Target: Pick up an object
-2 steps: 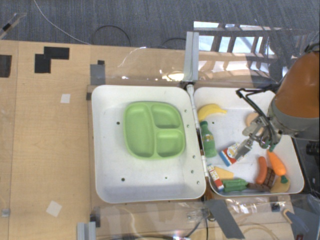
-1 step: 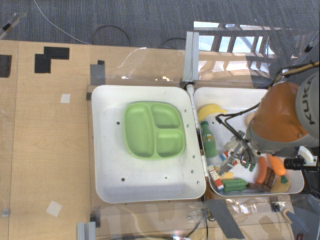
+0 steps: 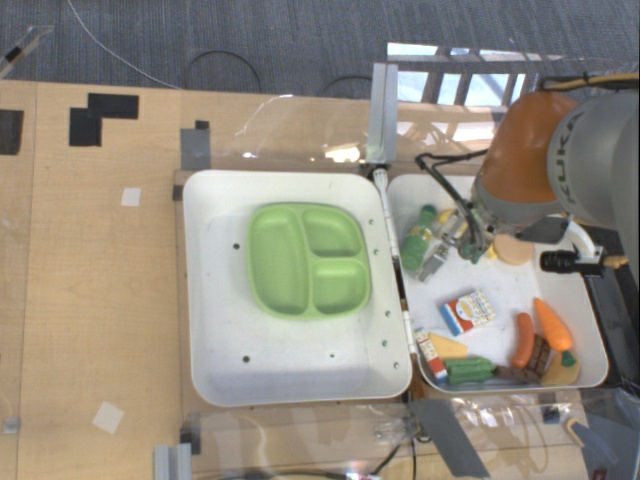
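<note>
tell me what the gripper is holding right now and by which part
It cannot be told. The gripper is low in the right bin, against the green and yellow toy.

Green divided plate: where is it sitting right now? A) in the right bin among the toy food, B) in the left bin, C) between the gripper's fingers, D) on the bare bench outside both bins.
B: the green divided plate lies flat in the middle of the left bin, while the gripper is over the right bin.
</note>
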`<state>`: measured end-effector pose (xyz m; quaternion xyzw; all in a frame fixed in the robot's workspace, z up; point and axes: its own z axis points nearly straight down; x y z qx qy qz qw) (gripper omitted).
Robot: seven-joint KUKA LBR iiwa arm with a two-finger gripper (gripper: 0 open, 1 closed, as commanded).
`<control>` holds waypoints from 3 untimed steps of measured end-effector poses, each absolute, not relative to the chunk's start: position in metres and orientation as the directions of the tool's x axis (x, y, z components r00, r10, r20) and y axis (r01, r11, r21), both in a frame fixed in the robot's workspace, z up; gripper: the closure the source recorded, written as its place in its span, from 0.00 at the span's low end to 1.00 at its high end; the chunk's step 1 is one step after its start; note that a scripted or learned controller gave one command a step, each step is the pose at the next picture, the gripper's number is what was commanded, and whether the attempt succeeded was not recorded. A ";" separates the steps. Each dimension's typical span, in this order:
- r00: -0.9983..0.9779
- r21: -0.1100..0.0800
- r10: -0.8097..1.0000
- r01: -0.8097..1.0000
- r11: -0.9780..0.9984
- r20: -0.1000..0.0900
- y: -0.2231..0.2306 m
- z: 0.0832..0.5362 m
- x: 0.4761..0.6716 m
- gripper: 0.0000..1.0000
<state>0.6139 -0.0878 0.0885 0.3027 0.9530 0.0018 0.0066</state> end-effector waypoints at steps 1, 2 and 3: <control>-0.767 0.009 0.641 0.641 0.767 -0.012 -0.095 0.091 0.535 0.00; -0.682 0.015 0.731 0.731 0.683 -0.019 -0.093 0.091 0.497 0.00; -0.553 0.006 0.833 0.833 0.553 -0.006 -0.124 0.088 0.632 0.00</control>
